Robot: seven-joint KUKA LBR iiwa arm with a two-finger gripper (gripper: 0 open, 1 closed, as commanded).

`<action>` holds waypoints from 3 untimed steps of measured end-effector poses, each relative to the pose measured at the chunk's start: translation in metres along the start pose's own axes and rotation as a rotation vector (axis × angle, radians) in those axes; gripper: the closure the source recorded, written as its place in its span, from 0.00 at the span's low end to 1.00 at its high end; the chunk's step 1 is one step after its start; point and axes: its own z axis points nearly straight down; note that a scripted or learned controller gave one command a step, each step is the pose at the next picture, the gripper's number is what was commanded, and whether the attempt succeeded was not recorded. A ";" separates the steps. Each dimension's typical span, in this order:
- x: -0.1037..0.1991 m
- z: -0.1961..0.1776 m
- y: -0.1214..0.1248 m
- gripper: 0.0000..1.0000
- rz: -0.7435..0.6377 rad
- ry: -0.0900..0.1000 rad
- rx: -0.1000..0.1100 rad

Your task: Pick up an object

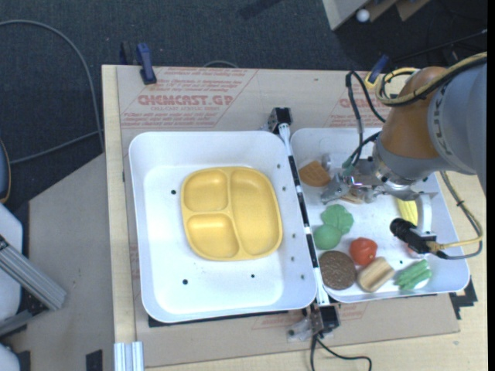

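Here, toy food lies in the right bin (456, 273): a green piece (336, 217), tomato (363, 248), brown disc (337, 270), bread roll (374, 274), corn (407, 209) and an orange piece (314, 174). The gripper (346, 189) hangs just above the green piece; whether it is open I cannot tell. A yellow tray (230, 212) sits in the left bin (155, 168).

My fingers (346, 185) hang in the right bin (456, 273), near its back. The bun (314, 174) lies just left of them, the broccoli (335, 224) before them, the corn (407, 209) to their right. Further before them lie tomato (363, 249), cookie (337, 270), bread roll (373, 274) and beans (413, 275). Far left, the divided plate (230, 212) sits in the left bin (155, 230).
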 end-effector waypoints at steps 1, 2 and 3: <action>0.004 0.011 -0.036 0.00 0.000 0.000 0.001; -0.026 0.011 -0.102 0.00 0.001 0.000 0.000; -0.026 0.000 -0.101 1.00 0.001 0.000 -0.004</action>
